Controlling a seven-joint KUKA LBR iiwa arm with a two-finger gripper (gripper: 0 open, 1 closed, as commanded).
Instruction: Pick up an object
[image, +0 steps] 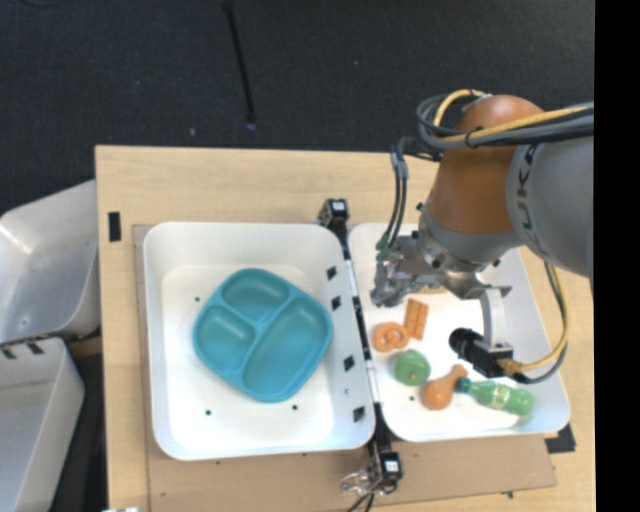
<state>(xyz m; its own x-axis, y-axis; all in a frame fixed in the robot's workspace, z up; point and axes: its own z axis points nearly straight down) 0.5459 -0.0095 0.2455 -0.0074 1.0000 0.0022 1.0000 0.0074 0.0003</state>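
My gripper (388, 291) hangs over the left part of the right bin (450, 425), close to the divider between the two bins. Just below and right of it lie an orange block (416, 318) and an orange ring-shaped piece (389, 337). Further toward the front sit a green round object (410, 368), an orange pear-shaped object (441, 391) and a green bottle (497, 396). Nothing is seen between the fingers. The arm's wrist covers the back part of the right bin.
A blue divided plate (262, 333) lies in the middle of the left bin (170, 260). The wooden bench (120, 180) rims both bins. A grey-white unit (40, 290) stands off the bench to the left.
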